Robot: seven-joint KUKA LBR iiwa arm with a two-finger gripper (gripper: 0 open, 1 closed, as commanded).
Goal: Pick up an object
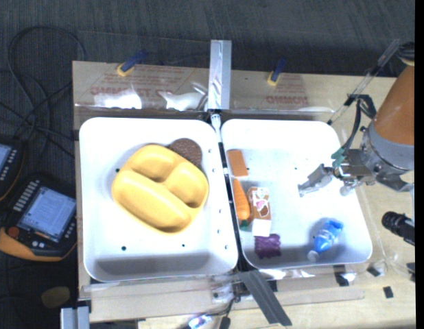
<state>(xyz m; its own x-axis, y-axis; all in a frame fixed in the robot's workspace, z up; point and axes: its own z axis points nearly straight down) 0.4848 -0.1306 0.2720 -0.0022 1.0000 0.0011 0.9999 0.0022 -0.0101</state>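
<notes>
Over the right white bin, the hand is hovering, fingers apart and holding nothing; the small blue crumpled plastic bottle is lying just nearer, its long axis slanting near-left.

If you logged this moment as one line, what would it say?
stage: approach | end effector: over right bin, holding nothing | nearest: blue bottle | left bin: yellow bananas

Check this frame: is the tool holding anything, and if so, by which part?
Nothing is held. The tool hangs over bare floor of the right bin, apart from the blue bottle below it in the view.
</notes>
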